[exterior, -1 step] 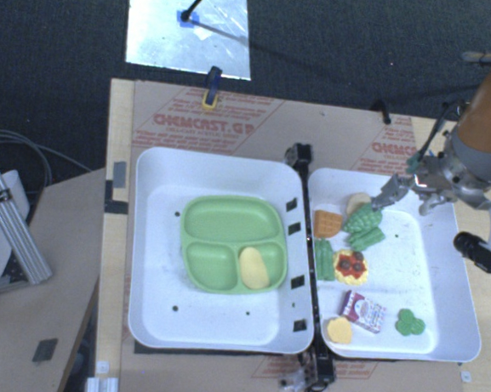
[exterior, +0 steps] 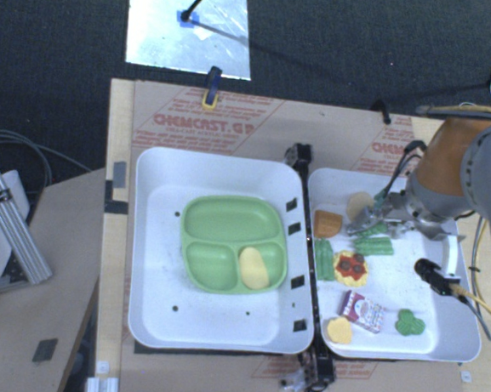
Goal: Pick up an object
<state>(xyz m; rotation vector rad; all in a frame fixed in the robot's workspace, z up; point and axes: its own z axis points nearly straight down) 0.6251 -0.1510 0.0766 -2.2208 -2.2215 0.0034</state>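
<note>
Seen from above, the tool (exterior: pixel 368 217) sits low in the right bin (exterior: pixel 459 338) — over the green bean pod (exterior: pixel 373 244), beside the bread piece (exterior: pixel 328 224); its grip state cannot be told. A clean pick needs centring on one item first.

Two bins sit side by side on the desk (exterior: pixel 235 117). The left bin (exterior: pixel 150 311) holds a divided tray (exterior: pixel 226 223) with a rounded piece (exterior: pixel 254 268) in its near right compartment. The right bin (exterior: pixel 460 333) holds small items: a flat piece (exterior: pixel 328 224) at the left, a disc (exterior: pixel 351 267) in the middle, a packet (exterior: pixel 362 311) nearer, a leafy piece (exterior: pixel 409 323) to its right.
</note>
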